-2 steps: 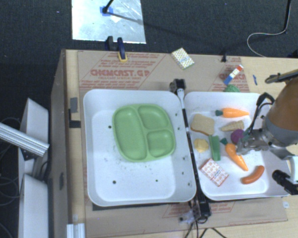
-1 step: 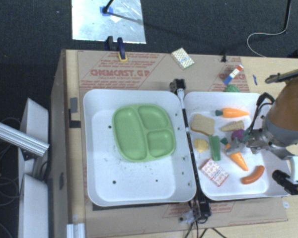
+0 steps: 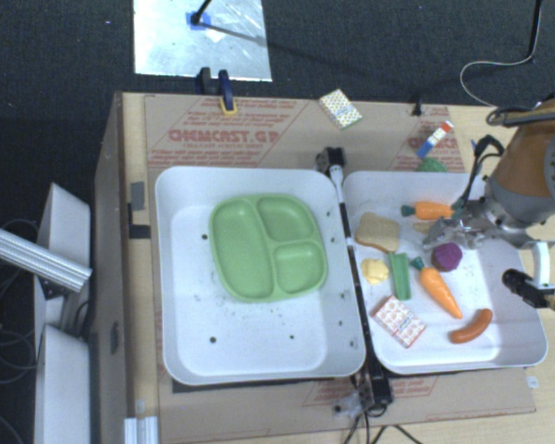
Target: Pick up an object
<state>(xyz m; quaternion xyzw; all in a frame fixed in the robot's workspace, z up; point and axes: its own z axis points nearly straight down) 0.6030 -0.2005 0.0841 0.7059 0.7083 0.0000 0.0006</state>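
Looks barely started: metal two-finger gripper (image 3: 450, 232) low in the right white bin (image 3: 499, 345) at frame right, just above the round purple toy (image 3: 447, 256), can't tell open or shut, nothing visibly held, so grasp and lift still to do.

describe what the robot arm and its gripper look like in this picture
The arm is bulky and rounded, grey, with an orange band near the top. A black cable loops beside it. The gripper is a small grey metal piece with dark parts.
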